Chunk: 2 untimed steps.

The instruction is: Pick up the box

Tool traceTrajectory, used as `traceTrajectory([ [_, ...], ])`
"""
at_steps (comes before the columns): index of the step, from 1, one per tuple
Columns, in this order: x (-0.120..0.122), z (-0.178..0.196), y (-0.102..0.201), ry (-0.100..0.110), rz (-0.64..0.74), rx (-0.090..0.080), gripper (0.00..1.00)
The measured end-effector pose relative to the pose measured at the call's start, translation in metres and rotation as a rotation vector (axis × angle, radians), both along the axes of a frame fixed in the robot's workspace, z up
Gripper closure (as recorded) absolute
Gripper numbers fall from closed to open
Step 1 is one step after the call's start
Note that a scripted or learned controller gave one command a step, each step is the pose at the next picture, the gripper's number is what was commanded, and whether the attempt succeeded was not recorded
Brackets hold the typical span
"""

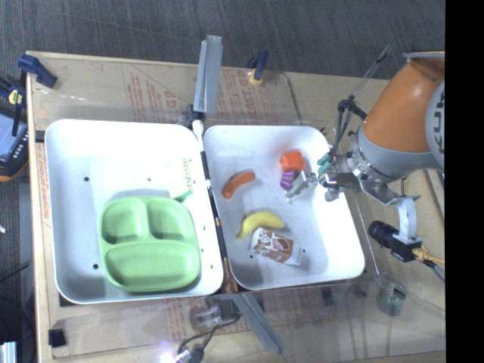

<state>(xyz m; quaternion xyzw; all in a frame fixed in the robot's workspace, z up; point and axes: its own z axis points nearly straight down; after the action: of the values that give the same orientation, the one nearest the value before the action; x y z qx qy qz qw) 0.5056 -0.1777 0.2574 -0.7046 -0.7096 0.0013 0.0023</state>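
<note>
The box (274,246) is a small red-brown and white carton lying flat near the front of the right bin (340,255), just below a yellow banana (262,221). My gripper (302,184) hangs over the right bin's back right part, above and to the right of the box and well apart from it. Its tip sits right beside a small purple object (287,179) and an orange object (292,159). Nothing shows held in the gripper.
A red-orange sausage (238,182) lies left of the gripper in the right bin. The left bin (76,150) holds a green divided tray (150,243) and a small pale item (184,178) near the dividing wall. The arm's orange band (404,108) looms at the right.
</note>
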Motion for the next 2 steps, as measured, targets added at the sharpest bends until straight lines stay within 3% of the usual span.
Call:
traceTrajectory([
  [1, 0.062, -0.006, -0.032, -0.001, -0.047, -0.003, 0.0],
  [2, 0.117, -0.01, -0.027, -0.005, 0.095, -0.001, 0.0],
])
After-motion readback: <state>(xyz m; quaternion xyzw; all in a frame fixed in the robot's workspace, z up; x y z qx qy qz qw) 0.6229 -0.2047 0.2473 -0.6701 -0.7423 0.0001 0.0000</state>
